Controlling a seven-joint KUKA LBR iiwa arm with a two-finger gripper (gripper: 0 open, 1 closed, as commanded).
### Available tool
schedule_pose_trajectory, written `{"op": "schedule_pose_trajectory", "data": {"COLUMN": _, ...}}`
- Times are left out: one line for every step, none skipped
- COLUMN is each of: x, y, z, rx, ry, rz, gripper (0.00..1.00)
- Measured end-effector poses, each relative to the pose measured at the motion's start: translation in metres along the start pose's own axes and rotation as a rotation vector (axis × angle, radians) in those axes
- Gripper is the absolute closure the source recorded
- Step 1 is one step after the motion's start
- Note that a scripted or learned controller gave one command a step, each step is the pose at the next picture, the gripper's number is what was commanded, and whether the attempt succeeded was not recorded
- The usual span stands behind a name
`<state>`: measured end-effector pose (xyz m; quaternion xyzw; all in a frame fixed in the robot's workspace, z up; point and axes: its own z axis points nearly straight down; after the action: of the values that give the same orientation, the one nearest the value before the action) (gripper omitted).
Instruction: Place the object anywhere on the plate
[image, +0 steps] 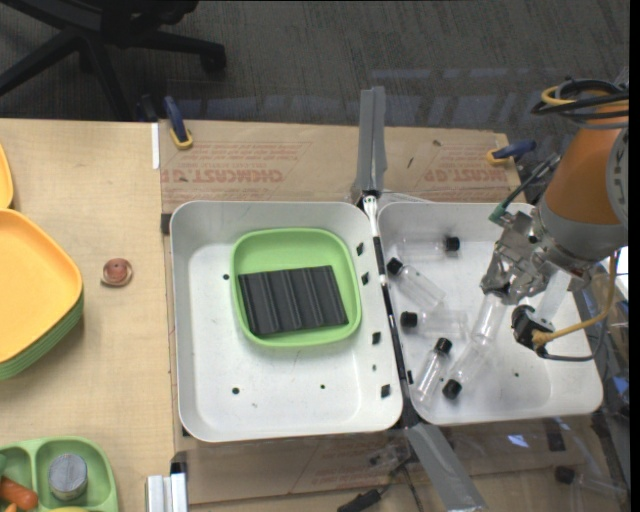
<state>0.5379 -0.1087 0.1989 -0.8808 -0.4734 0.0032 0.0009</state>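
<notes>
gripper (497, 287) above the right bin (560, 400), finger spread unclear; clear vials (432, 367) just below and beside.

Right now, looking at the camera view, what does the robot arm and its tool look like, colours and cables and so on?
The arm enters from the right: a rounded orange band above a grey wrist section. Yellow and black cables loop over the top of the band. The tool is a compact grey metal assembly with angular parts. Below it, a black fitting has a yellowish cable trailing off to the right.
</notes>
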Motion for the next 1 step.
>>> {"op": "schedule_pose_trajectory", "data": {"x": -0.0039, "y": -0.0478, "z": 0.0093, "rx": 0.0, "ry": 0.002, "rz": -0.101, "gripper": 1.0}}
